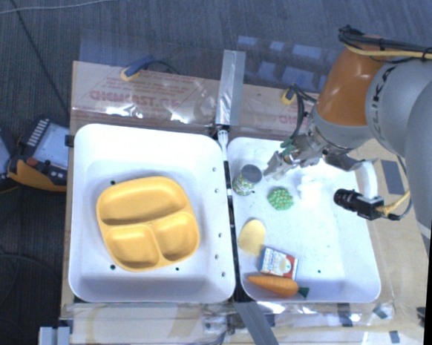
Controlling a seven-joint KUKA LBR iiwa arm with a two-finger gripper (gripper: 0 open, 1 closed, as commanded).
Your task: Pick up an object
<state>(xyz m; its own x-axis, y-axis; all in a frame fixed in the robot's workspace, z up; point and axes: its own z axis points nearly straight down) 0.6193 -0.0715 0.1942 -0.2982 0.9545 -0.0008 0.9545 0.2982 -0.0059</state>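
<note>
My gripper (pixel 282 160) hangs over the far part of the right bin (pixel 351 253), just right of a small grey cup (pixel 251 174) and above a green knobbly ball (pixel 279 198). A greenish round object (pixel 242 183) lies beside the cup at the bin's left wall. Further toward the front lie a pale yellow chip-shaped piece (pixel 252 236), a small red and white box (pixel 277 263) and an orange carrot (pixel 273 285). Nothing shows between the fingers.
The left bin (pixel 90 158) holds a yellow divided tray (pixel 147 221). A black cylindrical part (pixel 357 201) sticks out over the right bin's right side. A handheld controller (pixel 35 154) lies on the floor at the left.
</note>
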